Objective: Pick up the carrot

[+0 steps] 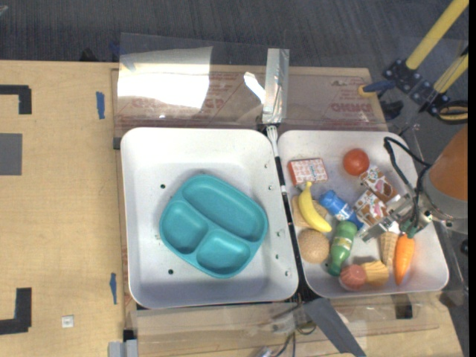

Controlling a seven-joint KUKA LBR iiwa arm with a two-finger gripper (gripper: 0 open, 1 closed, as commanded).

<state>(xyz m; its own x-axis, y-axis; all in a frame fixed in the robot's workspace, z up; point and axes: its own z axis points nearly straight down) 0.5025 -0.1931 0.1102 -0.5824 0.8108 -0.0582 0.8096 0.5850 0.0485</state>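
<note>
The carrot [403,259], orange with a small green top, lies nearly upright in the picture at the near right of the right bin [435,277]. My gripper [411,220] hangs just above the carrot's green end, at the tip of the arm whose orange band [454,171] comes in from the right. A black cable loops over the bin's right rim beside it. The gripper's grey parts blend with the toys under it.
Crowding the right bin are a cone [387,245] touching the carrot's left, a patterned packet [375,195], red ball [356,161], banana [311,210], blue bottle [336,203], green vegetable [343,245] and potato [314,246]. The left bin holds a teal divided plate [214,224].
</note>
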